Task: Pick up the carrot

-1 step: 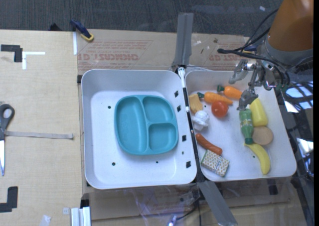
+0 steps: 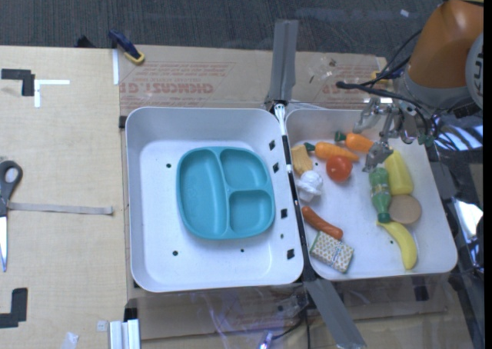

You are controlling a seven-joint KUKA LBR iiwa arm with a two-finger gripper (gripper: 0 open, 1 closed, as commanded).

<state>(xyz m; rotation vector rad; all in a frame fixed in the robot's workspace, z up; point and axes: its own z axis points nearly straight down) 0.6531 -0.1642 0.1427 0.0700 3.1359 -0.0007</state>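
Note:
The carrot [image 2: 336,151] is a long orange piece lying across the upper left part of the right bin [image 2: 438,259], with a red tomato [image 2: 339,169] just below it. A shorter orange piece [image 2: 359,142] lies against its upper right end. My gripper [image 2: 381,142] hangs at the back of the right bin, just right of these orange pieces and above a green vegetable [image 2: 380,191]. It sits a short way right of the carrot's thick end, and nothing can be seen held in it.
The right bin also holds a yellow block [image 2: 301,160], white garlic [image 2: 310,183], a red sausage [image 2: 321,223], a cracker [image 2: 332,252], a banana [image 2: 404,243], a yellow fruit [image 2: 398,172] and a brown disc [image 2: 407,209]. A teal divided plate [image 2: 201,186] lies in the left bin [image 2: 150,209].

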